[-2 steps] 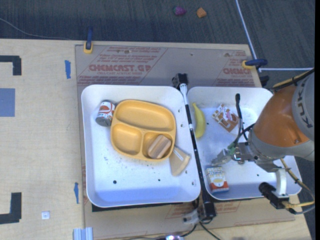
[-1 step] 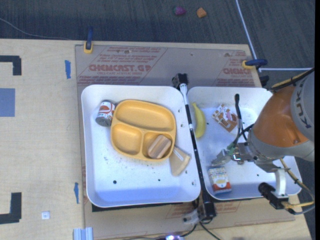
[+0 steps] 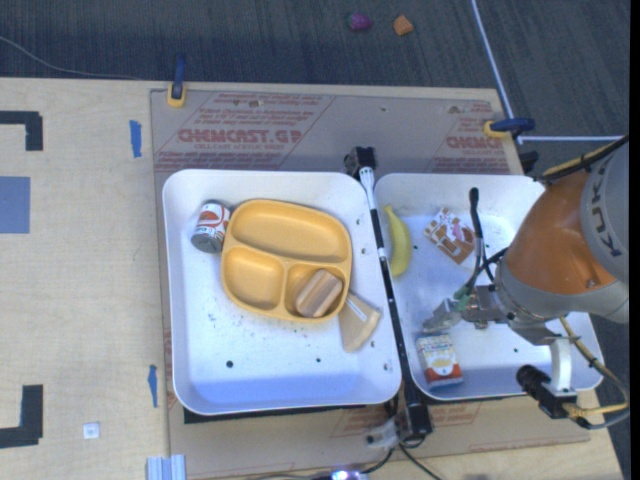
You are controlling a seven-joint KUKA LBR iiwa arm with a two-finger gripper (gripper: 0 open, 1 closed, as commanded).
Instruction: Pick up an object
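The gripper (image 3: 447, 316) hangs low in the right bin (image 3: 500, 193), just above a small carton (image 3: 439, 357) lying near the bin's front wall; how far open it is cannot be told, and nothing shows between its fingers. Behind the carton lie a banana (image 3: 398, 243) and a snack packet (image 3: 450, 236). Left of the carton, in the left bin (image 3: 200, 368), sits a yellow tray (image 3: 275, 238) flanked by a can (image 3: 209, 226) and a cup (image 3: 358, 323).

This is a robotics lab rather than a home or kitchen. A grey-and-orange industrial arm (image 3: 565, 248) reaches in from the right over two white bins (image 3: 190, 298) set on a printed board clamped (image 3: 177, 83) to the counter (image 3: 70, 268). Blue tape marks (image 3: 135, 138) and black squares dot the counter on the left, cables (image 3: 490, 48) trail across dark carpet (image 3: 250, 18) at the far side, and the bins hold toy food and dishes.
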